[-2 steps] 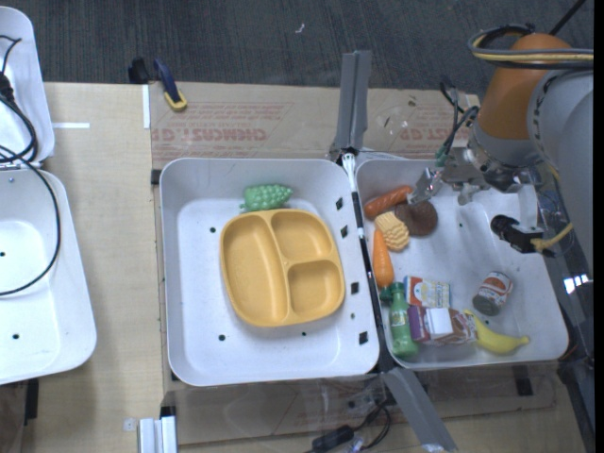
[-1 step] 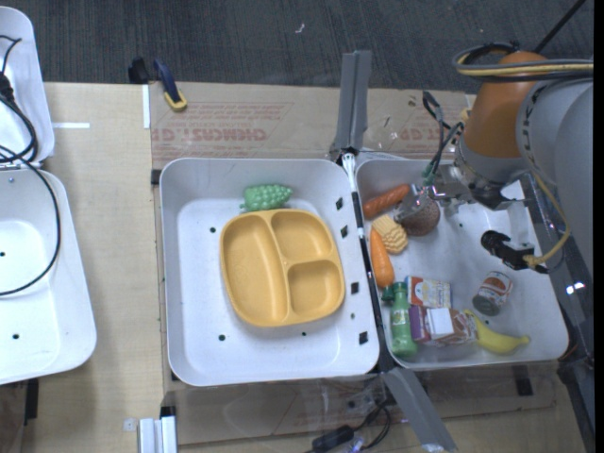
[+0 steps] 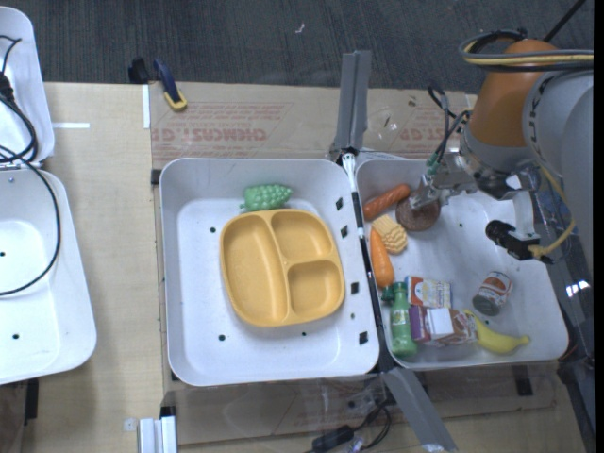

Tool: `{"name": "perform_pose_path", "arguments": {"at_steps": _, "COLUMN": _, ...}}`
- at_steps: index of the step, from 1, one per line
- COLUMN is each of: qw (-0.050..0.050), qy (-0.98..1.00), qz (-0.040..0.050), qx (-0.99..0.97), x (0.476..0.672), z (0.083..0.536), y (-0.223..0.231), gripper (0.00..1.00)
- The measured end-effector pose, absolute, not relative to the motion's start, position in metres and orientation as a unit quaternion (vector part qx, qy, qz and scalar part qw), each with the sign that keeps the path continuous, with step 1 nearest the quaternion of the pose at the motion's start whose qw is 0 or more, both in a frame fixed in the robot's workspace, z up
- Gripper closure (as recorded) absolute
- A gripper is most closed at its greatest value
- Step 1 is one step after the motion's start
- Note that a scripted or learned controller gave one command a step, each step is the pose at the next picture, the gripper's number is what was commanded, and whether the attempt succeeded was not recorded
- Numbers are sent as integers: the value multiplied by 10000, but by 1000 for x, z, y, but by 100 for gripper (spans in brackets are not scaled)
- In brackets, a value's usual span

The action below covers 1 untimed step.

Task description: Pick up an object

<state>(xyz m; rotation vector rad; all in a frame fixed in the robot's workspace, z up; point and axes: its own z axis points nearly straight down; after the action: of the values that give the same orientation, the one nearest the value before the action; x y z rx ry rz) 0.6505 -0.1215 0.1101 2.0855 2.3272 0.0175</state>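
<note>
A brown bench [image 3: 113, 253] made of wood or board holds two shallow white bins side by side, and behind it the floor [image 3: 283, 17] is dark grey. Red letters [image 3: 236, 130] run across the board behind the bins, and a small blue and yellow clamp [image 3: 168, 85] sits near the back edge. At the far left there are white trays [image 3: 38, 281] with black cables [image 3: 28, 159] looping over them. The left bin [image 3: 189, 338] holds a yellow plate with three sections [image 3: 282, 267], and a bumpy green toy [image 3: 267, 195] lies just behind the plate, touching its rim. The right bin [image 3: 538, 262] is full of small things: an orange sausage shape [image 3: 388, 200] at the back, a yellow corn piece [image 3: 390, 235], an orange carrot [image 3: 381, 258], a green bottle [image 3: 401, 321], a little box with pictures [image 3: 430, 308], a yellow banana [image 3: 497, 338] and a small tin can [image 3: 491, 293]. A round brown thing [image 3: 418, 215] lies at the back of the right bin, near the sausage shape. The grey arm with its orange part [image 3: 505, 92] reaches in from the right, and the gripper [image 3: 427, 196] is right over the round brown thing. From up here I cannot tell how wide the gripper is, or if it has hold of anything.
</note>
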Motion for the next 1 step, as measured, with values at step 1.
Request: {"name": "perform_pose_path", "arguments": {"at_steps": 1, "qw": -12, "qy": 7503, "qz": -18, "qx": 6611, "x": 605, "z": 217, "y": -75, "gripper": 100}}
